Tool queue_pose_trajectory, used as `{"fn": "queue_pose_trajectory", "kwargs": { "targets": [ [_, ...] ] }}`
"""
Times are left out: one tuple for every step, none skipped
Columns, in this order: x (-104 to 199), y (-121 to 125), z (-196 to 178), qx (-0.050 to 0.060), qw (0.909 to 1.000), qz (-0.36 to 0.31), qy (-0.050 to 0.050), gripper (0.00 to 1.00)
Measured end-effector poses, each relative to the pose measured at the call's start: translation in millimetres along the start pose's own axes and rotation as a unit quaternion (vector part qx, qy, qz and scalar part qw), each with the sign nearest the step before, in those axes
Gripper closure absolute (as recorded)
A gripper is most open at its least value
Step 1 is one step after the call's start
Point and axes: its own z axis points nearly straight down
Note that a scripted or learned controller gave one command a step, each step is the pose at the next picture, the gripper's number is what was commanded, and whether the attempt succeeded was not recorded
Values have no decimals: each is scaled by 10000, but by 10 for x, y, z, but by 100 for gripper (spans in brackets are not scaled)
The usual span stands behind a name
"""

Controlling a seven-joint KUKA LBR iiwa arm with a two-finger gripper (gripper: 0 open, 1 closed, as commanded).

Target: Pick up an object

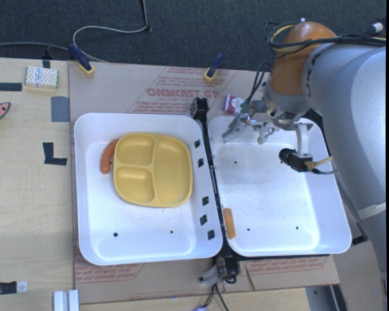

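Carrot stick: I see a small orange stick [229, 223] lying in the right bin [324, 235], tight against its left wall near the front corner. Its long axis runs roughly from the back of the bench toward the front, leaning a little to the right at the near end.

Sausage: I see an orange-red sausage shape [106, 157] in the left bin [91, 238], touching the left edge of the yellow plate [153, 170]. Its long axis also runs back to front, with a slight bow.

Yellow plate: it sits flat in the upper middle of the left bin, three compartments facing up, nothing in them that I can make out.

Arm: I see the grey arm [356, 115] reaching in from the right, its orange band [298, 57] above the back edge of the right bin. The wrist hangs over that bin's far left corner.

Gripper: the gripper [249, 129] sits over the back of the right bin, well apart from the carrot stick. I make out thin metal fingers [232, 129] splayed out, with nothing between them, so I read the pincer as spread and holding nothing.

Bench extras: a blue and yellow clamp [214, 67] sits at the cardboard's back edge, and a small red and white packet [231, 103] lies just behind the right bin.
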Motion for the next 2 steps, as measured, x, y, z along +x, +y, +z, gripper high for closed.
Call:
{"fn": "queue_pose_trajectory", "kwargs": {
  "targets": [
    [-12,10,407,-14,10000,-5,-11,0],
    [-8,13,306,-20,10000,-12,-15,100]
  ]
}}
